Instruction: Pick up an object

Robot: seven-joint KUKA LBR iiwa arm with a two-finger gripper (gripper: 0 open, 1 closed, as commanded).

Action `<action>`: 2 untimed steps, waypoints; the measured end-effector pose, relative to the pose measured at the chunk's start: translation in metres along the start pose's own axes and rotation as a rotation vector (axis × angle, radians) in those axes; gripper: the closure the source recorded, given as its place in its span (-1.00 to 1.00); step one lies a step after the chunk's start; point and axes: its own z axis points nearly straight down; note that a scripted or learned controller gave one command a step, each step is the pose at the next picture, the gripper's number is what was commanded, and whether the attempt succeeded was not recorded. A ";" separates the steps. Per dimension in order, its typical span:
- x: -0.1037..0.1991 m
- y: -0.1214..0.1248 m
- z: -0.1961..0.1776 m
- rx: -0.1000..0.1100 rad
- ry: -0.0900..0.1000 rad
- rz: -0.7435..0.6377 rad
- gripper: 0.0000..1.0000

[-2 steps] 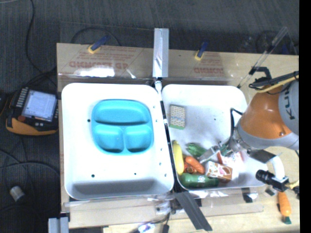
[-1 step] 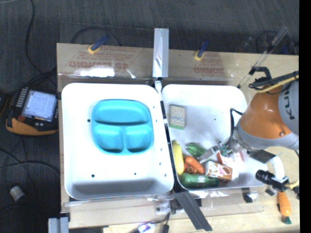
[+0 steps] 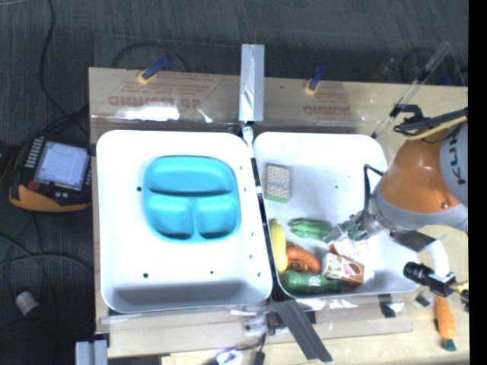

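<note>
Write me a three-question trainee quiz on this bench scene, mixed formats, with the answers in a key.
1. True or false: the blue tray lies in the left bin.
2. Which object lies closest to the gripper?
A. the banana
B. the small carton
C. the sponge
3. Fill in: the dark green cucumber lies along the ______ wall of the right bin, in its near-left corner.

Key
1. True.
2. B. The carton sits just below the gripper; the sponge is far off, by the divider.
3. Near (front) wall, just below the carrot.
</note>
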 end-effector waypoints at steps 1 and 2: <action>0.010 -0.001 -0.094 0.036 0.030 0.122 1.00; 0.010 -0.001 -0.094 0.035 0.030 0.122 -1.00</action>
